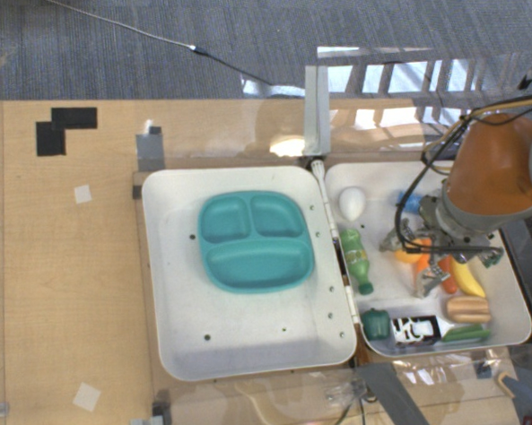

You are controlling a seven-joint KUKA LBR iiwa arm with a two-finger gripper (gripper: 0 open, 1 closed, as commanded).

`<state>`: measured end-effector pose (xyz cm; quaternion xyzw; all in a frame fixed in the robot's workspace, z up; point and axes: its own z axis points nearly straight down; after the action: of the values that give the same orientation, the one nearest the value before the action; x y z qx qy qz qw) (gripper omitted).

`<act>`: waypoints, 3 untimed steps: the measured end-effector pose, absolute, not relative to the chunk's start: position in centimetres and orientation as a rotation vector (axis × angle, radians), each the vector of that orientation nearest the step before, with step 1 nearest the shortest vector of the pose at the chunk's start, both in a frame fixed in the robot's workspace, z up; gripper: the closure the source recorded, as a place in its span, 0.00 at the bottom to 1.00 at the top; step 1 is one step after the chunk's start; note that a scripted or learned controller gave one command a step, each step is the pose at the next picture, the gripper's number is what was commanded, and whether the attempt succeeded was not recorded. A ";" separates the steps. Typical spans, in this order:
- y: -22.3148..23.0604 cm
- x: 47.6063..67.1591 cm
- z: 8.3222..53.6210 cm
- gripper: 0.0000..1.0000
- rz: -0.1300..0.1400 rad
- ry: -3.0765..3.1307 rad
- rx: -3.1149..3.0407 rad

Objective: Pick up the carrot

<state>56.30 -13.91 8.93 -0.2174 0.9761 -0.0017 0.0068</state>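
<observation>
- Table [64, 291] of pale wood fills most of the frame, with grey carpet along the top edge and black marks at the upper left.
- Left bin [180, 347], white and shallow, sits at the centre of the frame; a teal divided plate [254, 241] with three compartments lies in its upper middle.
- Right bin [376, 173] touches the left bin along a shared edge at centre right and holds all the small items.
- The arm [493, 171] comes in from the right edge, its orange band showing over the upper right part of the right bin, with black cables looping around it.
- The gripper [436, 273] hangs below the orange band, low over the middle of the right bin. Its fingers point toward the lower left, but whether they are apart or closed cannot be told from this angle.
- The carrot [413, 257], orange, lies in the middle of the right bin, just left of the gripper and partly covered by it; it seems to touch the metal parts, though a grasp is not visible.
- A green bottle [355, 263] lies along the right bin's left wall.
- A bread roll [470, 309] sits at the lower right, with a yellow banana [469, 279] just above it.
- A black-and-white box [415, 329] rests on the bottom edge, a dark green can [375, 323] to its left, and a green vegetable [467, 333] to its right.
- A white egg [351, 202] lies at the bin's upper left.
</observation>
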 end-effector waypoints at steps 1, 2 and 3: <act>-13.8 56.7 10.3 1.00 -0.012 3.042 -0.689; -13.8 56.7 10.3 0.00 -0.011 3.042 -0.690; -13.6 57.1 11.6 1.00 -0.016 3.029 -0.696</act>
<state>57.05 -13.60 11.58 -0.2238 0.9745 -0.0052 0.0166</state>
